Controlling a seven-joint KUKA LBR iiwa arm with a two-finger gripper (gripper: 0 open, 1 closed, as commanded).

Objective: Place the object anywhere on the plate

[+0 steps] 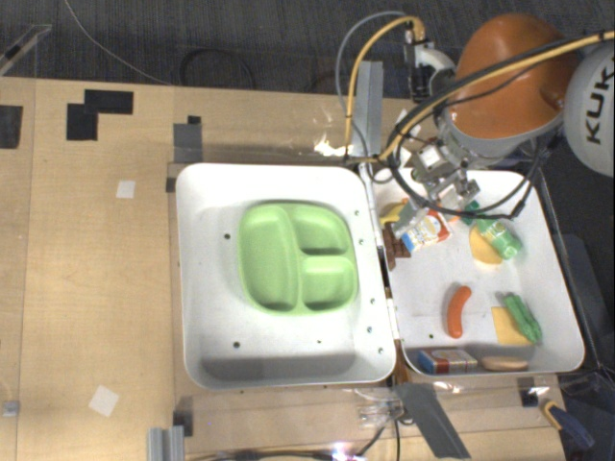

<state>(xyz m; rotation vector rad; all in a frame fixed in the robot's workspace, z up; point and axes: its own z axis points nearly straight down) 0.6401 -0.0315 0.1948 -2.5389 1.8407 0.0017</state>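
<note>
Arm cut off at right edge — hand fingers too blurred to tell

Arm, one: you saw it enter from the right, its orange band bulging above the wrist and cables looped around it. Gripper, one: it hung low at the arm's end, angled down and leftward. You could not make out the finger setting.
</note>
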